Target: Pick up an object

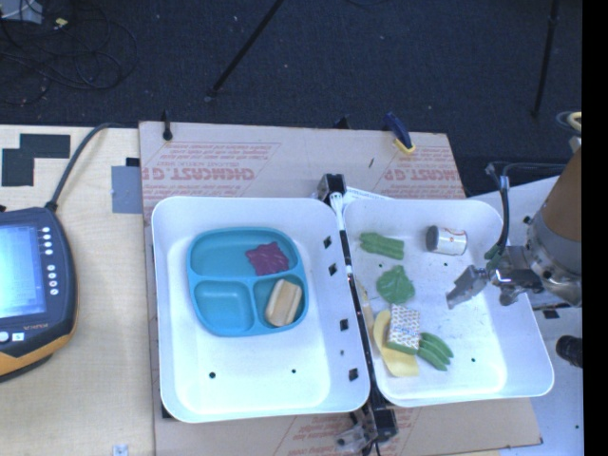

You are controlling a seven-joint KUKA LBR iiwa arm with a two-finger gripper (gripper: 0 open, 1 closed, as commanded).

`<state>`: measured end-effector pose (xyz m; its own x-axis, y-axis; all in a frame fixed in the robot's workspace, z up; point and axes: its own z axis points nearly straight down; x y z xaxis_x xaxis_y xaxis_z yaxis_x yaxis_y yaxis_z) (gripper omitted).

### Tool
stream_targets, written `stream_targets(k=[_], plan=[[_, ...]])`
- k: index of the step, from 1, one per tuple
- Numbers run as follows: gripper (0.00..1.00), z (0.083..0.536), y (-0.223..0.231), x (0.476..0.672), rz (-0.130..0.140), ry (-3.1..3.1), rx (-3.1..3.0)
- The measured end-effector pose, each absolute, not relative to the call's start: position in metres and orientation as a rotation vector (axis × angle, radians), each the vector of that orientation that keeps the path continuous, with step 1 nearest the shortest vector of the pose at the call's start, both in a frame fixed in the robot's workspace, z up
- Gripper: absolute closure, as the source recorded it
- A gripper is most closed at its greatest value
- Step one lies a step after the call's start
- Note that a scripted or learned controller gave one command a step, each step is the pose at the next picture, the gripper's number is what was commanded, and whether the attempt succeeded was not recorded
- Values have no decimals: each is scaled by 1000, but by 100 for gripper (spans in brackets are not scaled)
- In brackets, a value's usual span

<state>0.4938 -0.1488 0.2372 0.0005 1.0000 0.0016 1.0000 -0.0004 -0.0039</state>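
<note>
Cardboard sheet (285,164) under 2 white bins (247,388) (dark floor (285,55) behind).

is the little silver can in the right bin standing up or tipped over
Tipped over. The silver can lies on its side near the back of the right bin, its long side along the floor and its dark round end facing left.

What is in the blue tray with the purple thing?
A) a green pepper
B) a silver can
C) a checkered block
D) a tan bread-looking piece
D: the blue tray in the left bin holds a purple thing in its top right part and a tan bread-like piece in its lower right part; the green items, the can and the checkered block lie in the right bin.
</note>
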Motion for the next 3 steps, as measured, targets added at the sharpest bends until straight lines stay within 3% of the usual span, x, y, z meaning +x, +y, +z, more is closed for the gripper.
stream_targets(k=[1,2,3], plan=[[0,122,-117,483,0,-2220,-2217],[0,92,-115,490,-16,-2225,-2221],[0,92,-93,544,11,-2225,-2237]])
